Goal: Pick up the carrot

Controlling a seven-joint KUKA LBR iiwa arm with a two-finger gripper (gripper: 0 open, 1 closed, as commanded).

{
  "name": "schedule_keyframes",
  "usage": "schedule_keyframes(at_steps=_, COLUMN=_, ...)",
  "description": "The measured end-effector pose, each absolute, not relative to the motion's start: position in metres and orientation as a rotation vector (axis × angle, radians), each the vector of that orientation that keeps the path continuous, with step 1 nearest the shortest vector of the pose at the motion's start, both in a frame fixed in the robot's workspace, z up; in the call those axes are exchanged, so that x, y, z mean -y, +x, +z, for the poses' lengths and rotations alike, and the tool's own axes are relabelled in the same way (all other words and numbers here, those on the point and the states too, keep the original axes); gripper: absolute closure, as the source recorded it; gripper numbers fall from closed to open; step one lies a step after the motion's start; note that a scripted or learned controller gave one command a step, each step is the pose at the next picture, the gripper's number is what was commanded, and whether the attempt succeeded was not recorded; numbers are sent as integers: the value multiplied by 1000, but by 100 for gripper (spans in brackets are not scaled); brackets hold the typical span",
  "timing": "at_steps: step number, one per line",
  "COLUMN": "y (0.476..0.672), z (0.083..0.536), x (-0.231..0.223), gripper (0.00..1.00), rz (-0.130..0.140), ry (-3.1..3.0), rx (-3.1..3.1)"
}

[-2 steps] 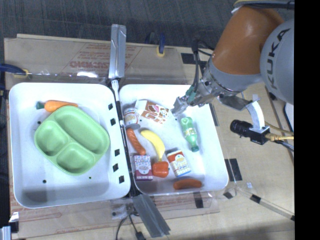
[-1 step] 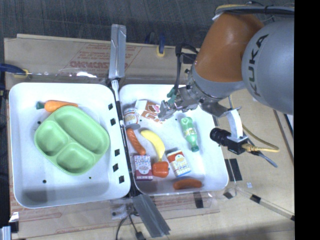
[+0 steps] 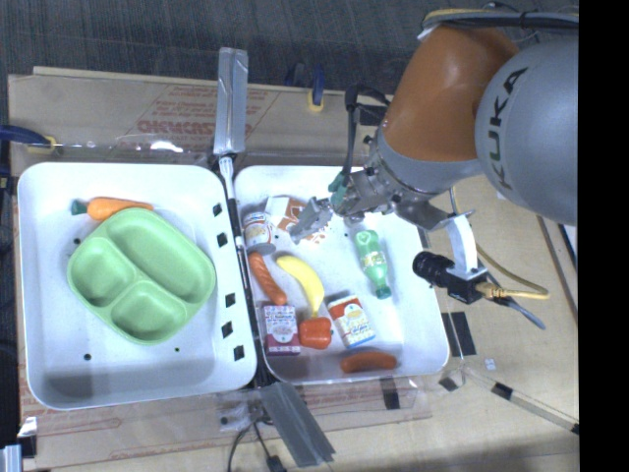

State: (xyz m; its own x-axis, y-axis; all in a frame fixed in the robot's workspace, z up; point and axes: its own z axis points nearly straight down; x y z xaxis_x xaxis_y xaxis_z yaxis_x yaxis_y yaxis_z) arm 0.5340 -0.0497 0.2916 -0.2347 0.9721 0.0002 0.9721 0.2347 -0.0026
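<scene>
The carrot (image 3: pixel 116 206), orange with a green tip at its left end, lies in the left bin (image 3: pixel 44 362) near the back wall, touching the far edge of a green divided plate (image 3: pixel 142 273). My gripper (image 3: pixel 313 218) hangs over the back of the right bin (image 3: pixel 423 337), far to the right of the carrot, just above a small can (image 3: pixel 257 230) and a brown carton (image 3: pixel 285 207). Nothing is visibly held in it.
The right bin holds a banana (image 3: pixel 305 281), an orange sausage (image 3: pixel 266 278), a green bottle (image 3: pixel 372 262), a red box (image 3: pixel 280 326), a tomato (image 3: pixel 316 332), a second can (image 3: pixel 351 322) and a sausage (image 3: pixel 370 363). A raised divider (image 3: pixel 234 254) separates the bins.
</scene>
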Motion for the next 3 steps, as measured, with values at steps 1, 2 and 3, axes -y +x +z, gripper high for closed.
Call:
schedule_keyframes(at_steps=1, y=515, z=190, x=37, gripper=0, rz=6, ry=-1951, rx=2457)
schedule_keyframes(at_steps=2, y=532, z=192, x=52, gripper=0, rz=3, ry=-2017, rx=2408)
schedule_keyframes(at_steps=3, y=538, z=192, x=32, gripper=0, rz=2, ry=-2034, rx=2395)
